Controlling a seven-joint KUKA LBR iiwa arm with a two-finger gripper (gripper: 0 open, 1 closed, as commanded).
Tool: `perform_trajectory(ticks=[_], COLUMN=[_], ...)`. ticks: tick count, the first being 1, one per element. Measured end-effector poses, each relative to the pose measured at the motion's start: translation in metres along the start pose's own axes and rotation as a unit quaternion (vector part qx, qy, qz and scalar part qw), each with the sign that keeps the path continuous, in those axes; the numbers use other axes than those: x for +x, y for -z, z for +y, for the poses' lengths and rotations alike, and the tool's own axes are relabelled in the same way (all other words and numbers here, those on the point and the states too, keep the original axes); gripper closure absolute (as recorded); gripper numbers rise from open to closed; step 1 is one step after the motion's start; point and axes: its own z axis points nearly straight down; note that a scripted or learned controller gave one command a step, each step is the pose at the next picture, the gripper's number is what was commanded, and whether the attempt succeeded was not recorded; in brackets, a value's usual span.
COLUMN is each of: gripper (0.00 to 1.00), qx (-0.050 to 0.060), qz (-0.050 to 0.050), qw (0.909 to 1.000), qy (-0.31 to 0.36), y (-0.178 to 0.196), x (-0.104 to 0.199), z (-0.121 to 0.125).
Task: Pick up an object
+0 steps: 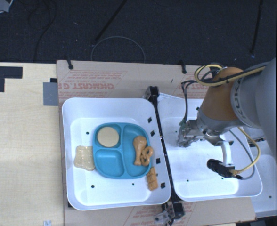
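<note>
My gripper (184, 139) hangs low over the left part of the right bin (209, 185), just right of the divider between the bins. Its metal fingers point down toward the bin floor, and nothing shows between them. In the left bin (79, 112) lies a blue sectioned plate (111, 164) bearing a round tan cookie (107, 136) and a twisted pretzel-like piece (142, 150). A pale toast-shaped piece (84, 157) rests against the plate's left side. A small brown piece (152, 178) lies by the plate's lower right corner.
The arm's orange band (218, 98) and grey body cover the right bin's upper right. A black fitting with yellow cable (222, 167) hangs over the right bin's floor. The black divider (159, 140) runs between the bins. Cardboard lies under both bins.
</note>
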Motion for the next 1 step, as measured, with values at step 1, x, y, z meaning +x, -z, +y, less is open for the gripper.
perform_trajectory(ticks=[1], gripper=[1.0], qx=[-0.004], qz=[0.0], qw=[1.0], qy=[0.004], y=[0.0628], x=[0.0029], z=[0.0012])
